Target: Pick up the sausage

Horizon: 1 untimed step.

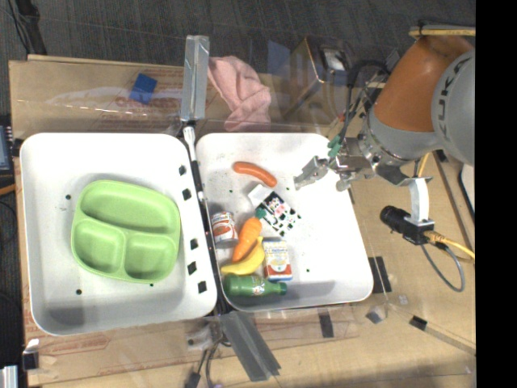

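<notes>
One hand [311, 173] hovers over the right bin [339, 241], nothing between its fingers; open or closed, cannot tell. Sausage [254, 171] lies just left of it on bare bin floor, near the back. Risk: round sausage likely rolls off an off-centre pinch. White card [260, 194] and patterned cube [279, 212] sit close below; carrot [247, 238], banana [245, 261], can [223, 225] cluster further off. Green tray [125, 229] in left bin, no obstacle.
</notes>
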Motion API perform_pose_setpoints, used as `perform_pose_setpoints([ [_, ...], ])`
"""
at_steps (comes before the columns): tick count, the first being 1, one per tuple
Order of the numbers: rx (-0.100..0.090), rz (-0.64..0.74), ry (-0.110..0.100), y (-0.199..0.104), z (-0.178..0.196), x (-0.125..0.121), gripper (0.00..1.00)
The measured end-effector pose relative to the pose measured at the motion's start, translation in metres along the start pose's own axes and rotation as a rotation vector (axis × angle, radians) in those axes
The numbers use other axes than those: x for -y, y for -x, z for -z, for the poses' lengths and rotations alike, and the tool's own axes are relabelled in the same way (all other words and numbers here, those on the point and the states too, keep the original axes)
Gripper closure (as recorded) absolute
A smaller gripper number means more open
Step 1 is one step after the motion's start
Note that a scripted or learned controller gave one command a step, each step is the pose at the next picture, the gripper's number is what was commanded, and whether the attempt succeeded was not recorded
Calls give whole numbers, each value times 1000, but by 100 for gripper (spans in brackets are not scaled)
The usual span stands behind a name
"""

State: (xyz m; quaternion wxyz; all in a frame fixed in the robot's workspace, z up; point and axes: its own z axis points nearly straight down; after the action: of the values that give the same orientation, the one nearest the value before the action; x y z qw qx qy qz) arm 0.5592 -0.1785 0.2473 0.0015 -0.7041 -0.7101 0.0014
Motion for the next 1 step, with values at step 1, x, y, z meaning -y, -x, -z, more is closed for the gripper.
perform_pose_setpoints([
  [1,1,80,-2,-40,-62,-45,0],
])
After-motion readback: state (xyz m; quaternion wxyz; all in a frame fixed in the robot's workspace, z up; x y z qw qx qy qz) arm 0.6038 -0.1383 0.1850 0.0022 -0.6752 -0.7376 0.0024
